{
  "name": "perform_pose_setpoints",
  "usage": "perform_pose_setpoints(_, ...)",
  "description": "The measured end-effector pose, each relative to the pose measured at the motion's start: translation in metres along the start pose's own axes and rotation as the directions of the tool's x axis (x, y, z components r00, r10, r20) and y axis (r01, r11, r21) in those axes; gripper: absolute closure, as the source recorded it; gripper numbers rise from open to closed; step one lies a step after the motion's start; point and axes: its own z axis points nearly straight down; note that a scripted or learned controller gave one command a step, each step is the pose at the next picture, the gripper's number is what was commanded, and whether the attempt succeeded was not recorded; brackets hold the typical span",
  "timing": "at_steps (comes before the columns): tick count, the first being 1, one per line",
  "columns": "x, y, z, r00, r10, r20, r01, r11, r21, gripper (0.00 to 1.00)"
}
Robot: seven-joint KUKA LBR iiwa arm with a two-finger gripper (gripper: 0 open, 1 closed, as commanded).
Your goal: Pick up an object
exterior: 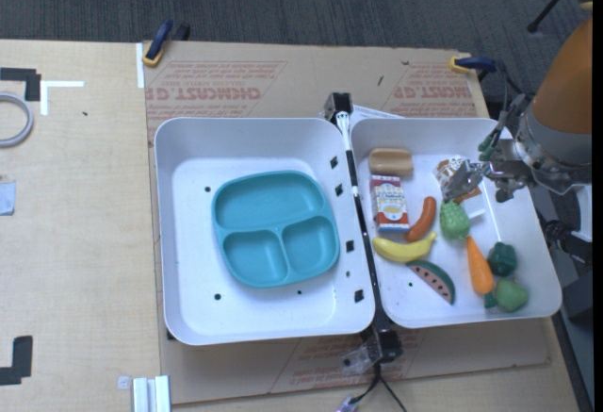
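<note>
Plenty of open floor in the left bin (179, 212) around a teal divided tray (274, 227). Right bin (542, 278) crowded: nearest, watermelon slice (435, 279), carrot (479, 266) and green vegetables (509, 295); then banana (403, 247), sausage (423, 218), red-labelled packet (390, 201), bun (391, 161). Gripper (464, 180) hanging over the far right part; jaw state impossible to tell. Mirrored print on cardboard (226, 80) beyond.

Grey arm (558, 141) with a broad orange band above its wrist.
</note>
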Motion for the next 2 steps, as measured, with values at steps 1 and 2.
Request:
perform_pose_setpoints(1, -0.018, 0.062, 0.106, 1.000, 0.001, 0.006, -0.001, 1.000, -0.014, 0.00)
perform_pose_setpoints(2, -0.020, 0.063, 0.094, 1.000, 0.004, 0.011, -0.003, 1.000, -0.021, 1.00)
